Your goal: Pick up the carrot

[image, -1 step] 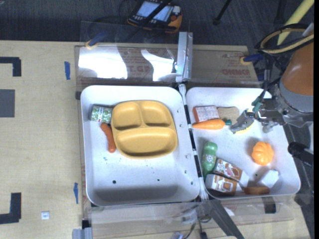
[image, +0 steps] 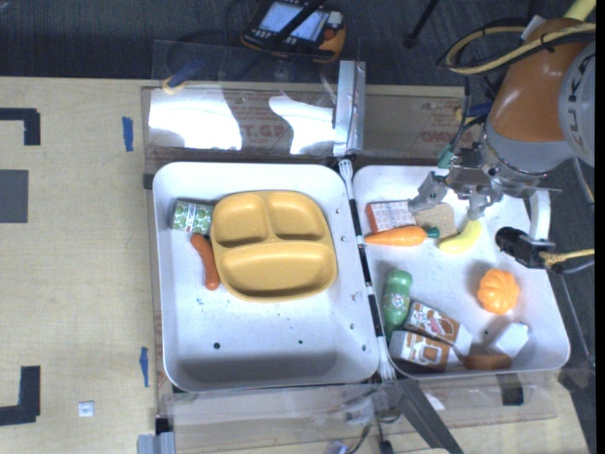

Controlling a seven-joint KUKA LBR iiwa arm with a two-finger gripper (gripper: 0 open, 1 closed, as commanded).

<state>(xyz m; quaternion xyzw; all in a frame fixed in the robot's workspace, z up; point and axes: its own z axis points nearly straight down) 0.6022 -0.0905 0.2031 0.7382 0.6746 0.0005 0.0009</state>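
Note:
The carrot is orange with a green stub at its right end. It lies flat in the right bin, close to that bin's left wall. My gripper hangs over the bin's far part, just up and to the right of the carrot. Its fingers stand spread and open, and nothing is between them. Below the gripper lie a tan slice and a yellow banana.
A red-and-white carton touches the carrot's far side. Also in the right bin are an orange pumpkin, a green bottle and two brown cartons. In the left bin are a yellow divided plate, a green can and a sausage.

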